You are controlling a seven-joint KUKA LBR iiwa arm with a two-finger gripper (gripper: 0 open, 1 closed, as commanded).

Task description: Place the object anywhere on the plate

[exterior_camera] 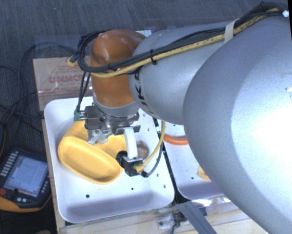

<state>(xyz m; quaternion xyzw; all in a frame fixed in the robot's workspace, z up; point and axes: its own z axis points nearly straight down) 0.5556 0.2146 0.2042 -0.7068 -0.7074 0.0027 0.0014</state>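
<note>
The yellow object point(86, 161) is smooth, glossy and rounded, like a moulded plastic shell. It lies in the 9 o'clock half of the left bin point(108, 198). The claw point(107, 133) sits just at its 2 o'clock edge, under the wrist, and I cannot tell whether it is clenched or released. An orange curved rim point(176, 141) shows in the right bin point(188, 181). The bench point(117, 228) is pale wood. Two teach pendants point(17, 177) lie on the dark carpet point(10, 29) at 9 o'clock.
</note>
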